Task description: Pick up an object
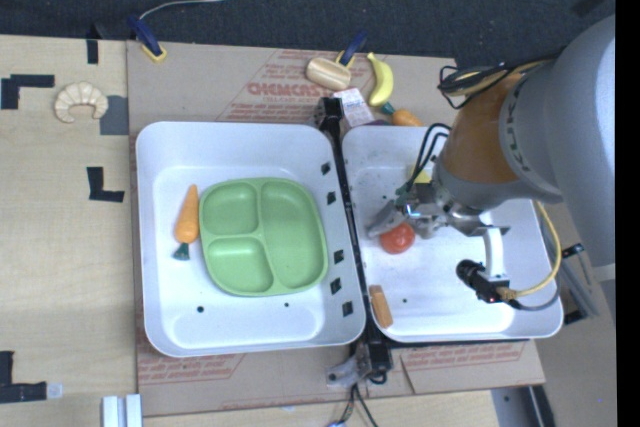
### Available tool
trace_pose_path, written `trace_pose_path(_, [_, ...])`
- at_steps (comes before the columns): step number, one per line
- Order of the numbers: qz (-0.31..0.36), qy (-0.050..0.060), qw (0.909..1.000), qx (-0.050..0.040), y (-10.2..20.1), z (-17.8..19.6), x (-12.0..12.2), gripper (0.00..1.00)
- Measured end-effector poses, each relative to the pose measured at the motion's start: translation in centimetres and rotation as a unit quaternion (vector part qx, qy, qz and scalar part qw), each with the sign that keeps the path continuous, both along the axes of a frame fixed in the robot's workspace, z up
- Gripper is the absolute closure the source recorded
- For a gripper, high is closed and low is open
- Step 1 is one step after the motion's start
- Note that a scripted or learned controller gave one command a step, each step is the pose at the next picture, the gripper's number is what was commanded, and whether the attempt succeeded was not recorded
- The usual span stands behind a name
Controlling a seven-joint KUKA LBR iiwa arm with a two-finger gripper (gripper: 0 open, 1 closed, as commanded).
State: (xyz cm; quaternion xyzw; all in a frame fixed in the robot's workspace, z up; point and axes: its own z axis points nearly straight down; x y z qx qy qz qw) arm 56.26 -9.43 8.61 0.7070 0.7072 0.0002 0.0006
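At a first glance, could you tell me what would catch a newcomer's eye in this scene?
The big grey arm with its orange band looms over the right bin, its gripper just above a red tomato. In the left bin, a green divided plate lies beside an orange carrot.

The bench (60,245) bears two white bins (240,330), a croissant (80,101) and a banana (381,80).

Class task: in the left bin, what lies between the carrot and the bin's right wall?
The green divided plate lies between the carrot and the left bin's right wall, seen in the camera view.
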Motion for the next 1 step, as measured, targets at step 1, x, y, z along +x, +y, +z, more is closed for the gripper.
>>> trace_pose_path(1, [0.0, -0.001, 1.0, -0.0012, -0.1, 1.0, 0.07, 1.0])
